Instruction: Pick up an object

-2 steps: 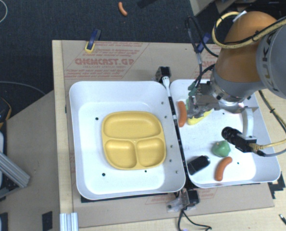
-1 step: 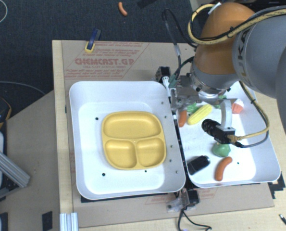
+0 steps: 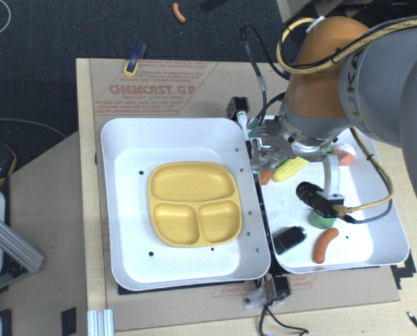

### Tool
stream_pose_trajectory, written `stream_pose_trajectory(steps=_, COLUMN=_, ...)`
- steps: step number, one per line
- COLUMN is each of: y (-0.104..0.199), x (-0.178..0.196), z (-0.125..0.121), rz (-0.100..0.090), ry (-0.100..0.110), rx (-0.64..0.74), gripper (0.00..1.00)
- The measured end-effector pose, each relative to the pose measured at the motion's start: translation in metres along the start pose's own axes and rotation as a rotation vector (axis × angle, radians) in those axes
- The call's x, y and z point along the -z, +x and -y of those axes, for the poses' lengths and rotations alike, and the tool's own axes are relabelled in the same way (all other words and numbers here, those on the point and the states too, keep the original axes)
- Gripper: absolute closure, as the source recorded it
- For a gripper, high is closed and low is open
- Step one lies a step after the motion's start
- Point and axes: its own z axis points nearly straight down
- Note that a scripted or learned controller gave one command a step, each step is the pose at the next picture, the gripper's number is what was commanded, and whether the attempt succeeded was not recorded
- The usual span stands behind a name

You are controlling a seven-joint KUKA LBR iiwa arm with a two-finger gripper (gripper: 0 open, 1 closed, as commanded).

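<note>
My gripper (image 3: 270, 154) hangs low over the far left part of the right bin (image 3: 376, 247), under the orange wrist band. A yellow corn-like piece (image 3: 289, 168) lies right beside it, and a small orange piece (image 3: 265, 177) sits just below it by the bin's left wall. Further toward the front lie a green piece (image 3: 324, 220), a black block (image 3: 289, 239) and a brown sausage (image 3: 325, 245). A red-orange piece (image 3: 345, 157) peeks out behind the arm. The arm hides the bin's far end.
The left bin (image 3: 124, 152) holds a yellow divided plate (image 3: 194, 203). A black fitting with a yellow cable (image 3: 319, 198) hangs off the arm over the right bin. A blue and yellow clip (image 3: 133, 60) lies on the cardboard at the back.
</note>
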Motion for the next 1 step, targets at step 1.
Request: stream_pose_trajectory(steps=1, y=0.0061, x=-0.0015, z=-0.0059, rz=0.000, ry=-0.005, rx=0.002, gripper=1.00)
